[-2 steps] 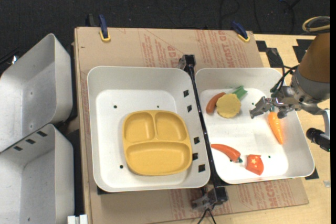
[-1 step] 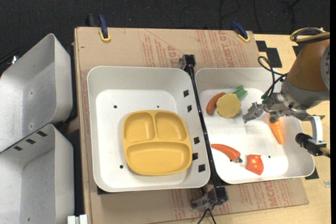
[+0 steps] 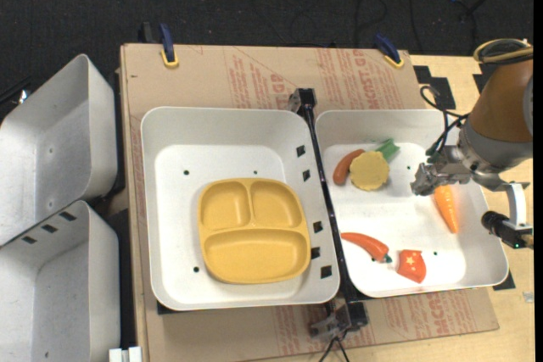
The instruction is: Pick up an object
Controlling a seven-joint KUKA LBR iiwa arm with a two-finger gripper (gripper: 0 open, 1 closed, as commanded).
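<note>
Carrot [image 3: 447,208] lies in the right bin [image 3: 475,267], just under and beside the claw [image 3: 427,179], which hangs low at that bin's right side; whether the claw is released or clenched I cannot tell. Further left sit a yellow round piece [image 3: 370,171], a sausage [image 3: 343,167], a red pepper [image 3: 366,244] and a strawberry [image 3: 411,264]. Judging by this, the approach is under way; next comes centring over the carrot and closing.

Robotics lab; clamped cardboard bench [image 3: 254,76]; floor cables [image 3: 373,4]
</note>
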